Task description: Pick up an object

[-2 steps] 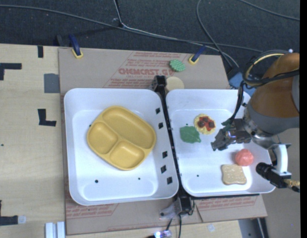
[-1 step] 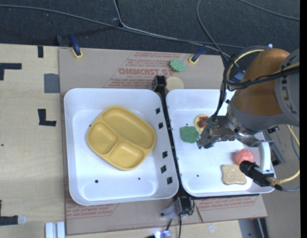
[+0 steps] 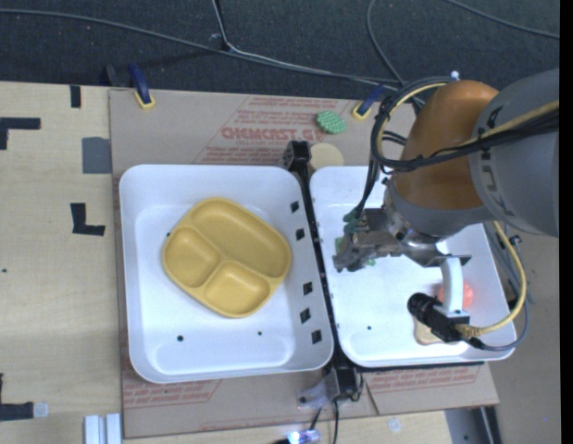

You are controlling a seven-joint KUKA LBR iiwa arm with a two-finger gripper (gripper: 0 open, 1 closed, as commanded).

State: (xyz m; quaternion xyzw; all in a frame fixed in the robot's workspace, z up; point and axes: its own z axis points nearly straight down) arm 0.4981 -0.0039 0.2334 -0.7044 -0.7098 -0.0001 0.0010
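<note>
Bins sit side by side on my worktop (image 3: 55,248), and I look down at them from above.

In the left bin (image 3: 138,276) I see a yellow tray (image 3: 227,256). It has three little parts inside it. It lies flat, turned a bit, near the middle of that bin.

The arm (image 3: 490,155) comes in from the right of my screen. It is big and grey with an orange band, and it hangs over the right bin (image 3: 379,336). It hides a lot of that bin from me.

The hand (image 3: 356,248) is low over the left part of the right bin, close to the wall between the two bins. It looks dark and a bit blurry to me. I cannot tell if it is clenched or let go, and I cannot see a thing in it.

Near the right side of the right bin I see a small red thing (image 3: 467,295). It sits just beside a white part of the arm. Lower down there is a black part (image 3: 434,314) with a yellow cable, and a bit of a tan thing (image 3: 427,334) peeks out under it by the front wall.

Behind the bins, on the brown board (image 3: 267,128), lies a small green round thing (image 3: 330,121).
</note>
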